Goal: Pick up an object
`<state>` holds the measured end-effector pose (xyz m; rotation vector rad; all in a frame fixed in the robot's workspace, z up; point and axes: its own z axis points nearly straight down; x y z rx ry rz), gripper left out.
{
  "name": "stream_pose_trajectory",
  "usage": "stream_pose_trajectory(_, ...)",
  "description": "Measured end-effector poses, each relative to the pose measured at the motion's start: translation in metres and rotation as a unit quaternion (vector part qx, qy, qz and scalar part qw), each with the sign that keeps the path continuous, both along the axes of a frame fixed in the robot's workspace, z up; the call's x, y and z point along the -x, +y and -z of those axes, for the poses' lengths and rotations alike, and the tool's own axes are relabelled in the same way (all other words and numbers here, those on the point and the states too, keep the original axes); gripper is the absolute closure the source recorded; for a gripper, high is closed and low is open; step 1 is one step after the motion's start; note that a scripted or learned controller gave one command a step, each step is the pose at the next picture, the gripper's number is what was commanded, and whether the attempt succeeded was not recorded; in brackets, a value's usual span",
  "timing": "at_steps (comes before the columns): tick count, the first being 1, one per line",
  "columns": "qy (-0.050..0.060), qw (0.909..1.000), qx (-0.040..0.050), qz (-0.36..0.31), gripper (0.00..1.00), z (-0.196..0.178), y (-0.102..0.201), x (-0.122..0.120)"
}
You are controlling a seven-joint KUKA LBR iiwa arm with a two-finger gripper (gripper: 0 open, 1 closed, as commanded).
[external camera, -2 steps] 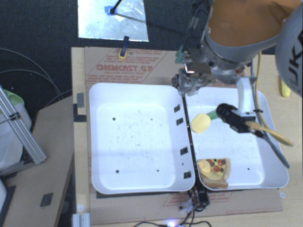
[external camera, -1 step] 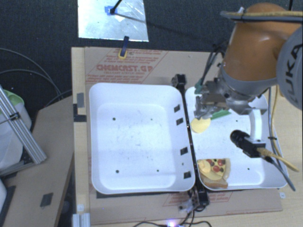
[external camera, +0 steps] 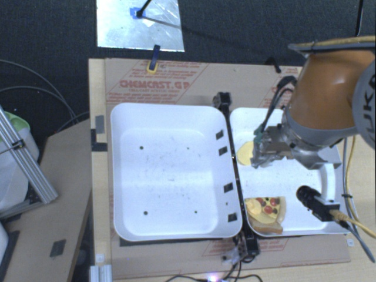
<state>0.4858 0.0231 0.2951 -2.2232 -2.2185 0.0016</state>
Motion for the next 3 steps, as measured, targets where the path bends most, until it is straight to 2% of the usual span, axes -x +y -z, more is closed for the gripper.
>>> stream_pose_trajectory(1,-0.003,1.0000,-0.0006,-0.004,1.00,-0.052,0.022,-0.001)
stream_pose_trajectory(2,-0.005,1.0000,-0.0018,-0.006,1.00,-0.105,0.084,-0.001)
stream_pose_trajectory(3,-0.005,1.0000,0.0000,0.001,1.00,-0.167,0.014,-0.001)
